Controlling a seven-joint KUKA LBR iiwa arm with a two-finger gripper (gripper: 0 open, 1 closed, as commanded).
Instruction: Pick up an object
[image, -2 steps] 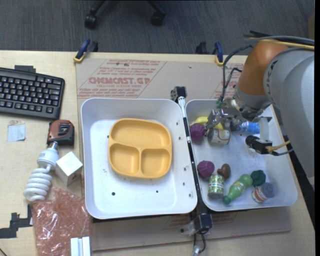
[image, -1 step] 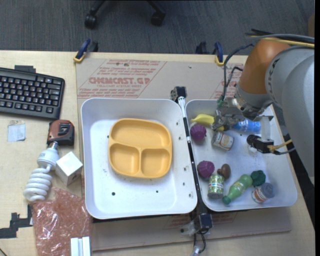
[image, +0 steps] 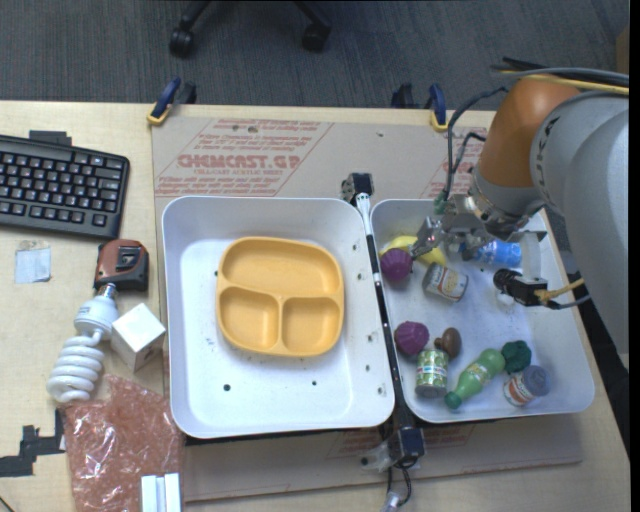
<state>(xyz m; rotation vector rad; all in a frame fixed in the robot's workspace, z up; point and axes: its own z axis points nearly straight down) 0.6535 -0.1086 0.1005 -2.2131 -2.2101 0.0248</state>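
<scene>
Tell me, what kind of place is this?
Probably a robotics lab or test bench: a robot arm reaches over two white bins of toys, beside a keyboard, with office chair wheels behind.

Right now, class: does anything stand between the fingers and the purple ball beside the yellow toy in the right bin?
Nothing visible does. The gripper hangs at the bin's upper left; the purple ball lies just below-left, with the yellow toy alongside.

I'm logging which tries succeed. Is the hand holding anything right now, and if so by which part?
It cannot be told. The hand is low in the right bin, close to the yellow object and purple ball, but nothing shows between its fingertips.
</scene>
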